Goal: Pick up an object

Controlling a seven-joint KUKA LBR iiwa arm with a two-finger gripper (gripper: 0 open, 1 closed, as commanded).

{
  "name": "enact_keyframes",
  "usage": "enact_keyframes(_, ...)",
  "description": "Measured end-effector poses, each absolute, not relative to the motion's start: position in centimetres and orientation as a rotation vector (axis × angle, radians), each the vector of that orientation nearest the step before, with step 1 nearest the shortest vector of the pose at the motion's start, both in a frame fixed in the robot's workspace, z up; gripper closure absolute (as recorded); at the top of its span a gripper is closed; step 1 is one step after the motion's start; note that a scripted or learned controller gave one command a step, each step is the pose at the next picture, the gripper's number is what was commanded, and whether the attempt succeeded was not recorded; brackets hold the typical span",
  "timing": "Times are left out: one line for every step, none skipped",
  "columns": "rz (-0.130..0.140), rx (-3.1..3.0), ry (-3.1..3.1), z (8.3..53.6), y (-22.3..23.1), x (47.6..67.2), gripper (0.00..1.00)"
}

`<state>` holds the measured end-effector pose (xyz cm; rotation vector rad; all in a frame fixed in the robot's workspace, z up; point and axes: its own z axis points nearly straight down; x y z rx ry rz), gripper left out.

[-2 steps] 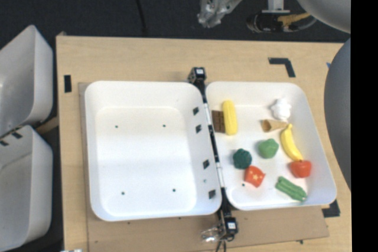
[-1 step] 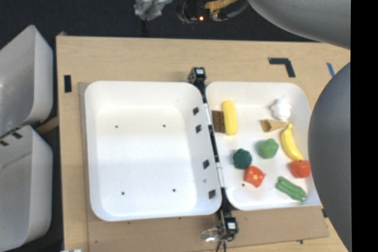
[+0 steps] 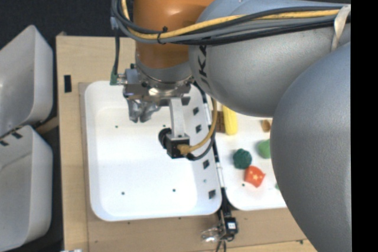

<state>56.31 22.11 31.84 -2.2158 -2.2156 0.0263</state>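
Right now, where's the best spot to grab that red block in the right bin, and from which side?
Grip the red block across its flat opposite faces, coming straight down from above. It looks boxy with flat sides, and it lies apart from the dark green object beside it, so there seems to be room for the jaws on either side. The bin wall nearby probably makes a sideways approach awkward.

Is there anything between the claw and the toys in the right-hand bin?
Yes. The claw hangs over the left white bin; the two bins' adjoining rims separate it from the dark green ball and red block.
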Motion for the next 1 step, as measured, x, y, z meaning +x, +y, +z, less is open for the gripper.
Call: enact_keyframes(-0.031,-2.220,-2.234,50.66,22.22,54.23,1.00)
